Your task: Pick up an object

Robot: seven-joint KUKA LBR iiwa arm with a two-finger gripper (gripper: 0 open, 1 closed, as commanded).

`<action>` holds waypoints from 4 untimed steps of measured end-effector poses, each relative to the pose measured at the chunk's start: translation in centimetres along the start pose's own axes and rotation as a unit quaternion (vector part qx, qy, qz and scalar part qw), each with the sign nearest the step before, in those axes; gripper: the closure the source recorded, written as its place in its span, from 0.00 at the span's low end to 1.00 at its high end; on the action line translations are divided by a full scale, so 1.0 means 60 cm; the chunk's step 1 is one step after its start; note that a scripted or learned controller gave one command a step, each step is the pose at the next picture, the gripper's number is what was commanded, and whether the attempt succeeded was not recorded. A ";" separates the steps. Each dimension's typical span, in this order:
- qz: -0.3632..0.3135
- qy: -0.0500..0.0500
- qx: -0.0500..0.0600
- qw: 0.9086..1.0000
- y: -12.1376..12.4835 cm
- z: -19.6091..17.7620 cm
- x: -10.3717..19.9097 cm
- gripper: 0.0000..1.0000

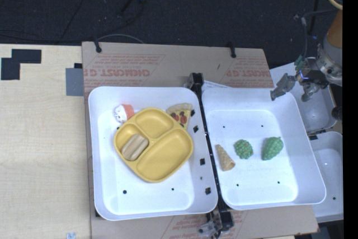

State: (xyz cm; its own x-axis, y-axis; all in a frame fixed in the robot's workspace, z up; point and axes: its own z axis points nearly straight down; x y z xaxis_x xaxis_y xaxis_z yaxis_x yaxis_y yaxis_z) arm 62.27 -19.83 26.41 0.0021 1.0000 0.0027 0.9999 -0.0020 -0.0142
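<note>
Jaws (295,87) open w/ nothing btwn them, above right bin's (313,176) far right corner, apart from green toys (272,148)

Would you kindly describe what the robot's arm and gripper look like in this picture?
At the right edge, the arm shows an orange band above a pale grey wrist. Below it, the gripper is dull grey metal with two slim fingers, with thin dark cables running nearby.
</note>
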 end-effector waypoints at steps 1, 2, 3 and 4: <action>-0.001 -0.002 -0.007 1.000 0.003 -0.014 0.001 0.00; -0.001 -0.001 -0.005 1.000 0.007 0.063 -0.011 0.00; 0.000 -0.001 -0.004 1.000 -0.002 0.154 0.003 0.00; -0.001 0.000 -0.004 1.000 -0.018 0.238 0.007 0.00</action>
State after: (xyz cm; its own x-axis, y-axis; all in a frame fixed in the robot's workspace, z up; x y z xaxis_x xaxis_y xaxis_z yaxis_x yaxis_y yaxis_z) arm 60.97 -19.36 12.17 0.0003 1.0000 0.0019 1.0000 -0.0003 -0.0070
